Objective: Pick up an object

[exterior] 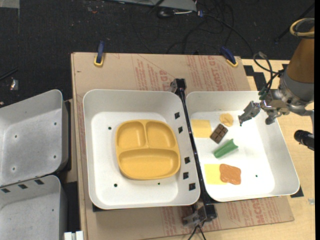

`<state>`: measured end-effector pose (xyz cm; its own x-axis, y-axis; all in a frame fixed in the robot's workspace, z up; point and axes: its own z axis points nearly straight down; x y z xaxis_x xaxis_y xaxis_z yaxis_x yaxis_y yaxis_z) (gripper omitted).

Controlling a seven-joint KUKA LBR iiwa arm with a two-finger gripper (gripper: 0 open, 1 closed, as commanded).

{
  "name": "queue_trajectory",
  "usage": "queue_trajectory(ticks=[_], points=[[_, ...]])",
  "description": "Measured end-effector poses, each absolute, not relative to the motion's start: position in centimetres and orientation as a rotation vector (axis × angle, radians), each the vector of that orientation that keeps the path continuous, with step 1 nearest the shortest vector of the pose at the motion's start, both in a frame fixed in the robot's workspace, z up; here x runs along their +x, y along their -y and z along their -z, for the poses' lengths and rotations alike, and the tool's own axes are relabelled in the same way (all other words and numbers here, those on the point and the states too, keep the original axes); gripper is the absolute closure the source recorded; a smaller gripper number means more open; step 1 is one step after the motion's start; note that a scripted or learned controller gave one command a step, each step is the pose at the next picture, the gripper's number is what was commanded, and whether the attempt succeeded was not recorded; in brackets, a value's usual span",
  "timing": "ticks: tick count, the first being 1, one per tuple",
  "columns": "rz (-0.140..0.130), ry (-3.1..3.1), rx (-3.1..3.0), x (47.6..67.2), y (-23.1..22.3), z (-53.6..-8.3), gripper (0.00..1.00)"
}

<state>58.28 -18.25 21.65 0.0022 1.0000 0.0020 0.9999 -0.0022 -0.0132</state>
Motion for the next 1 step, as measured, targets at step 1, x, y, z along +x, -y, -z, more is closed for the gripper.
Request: queue_trajectory(ticks=[1], points=[[-0.001,2.223,-2.220,58.57,18.19,-22.44,0.00]])
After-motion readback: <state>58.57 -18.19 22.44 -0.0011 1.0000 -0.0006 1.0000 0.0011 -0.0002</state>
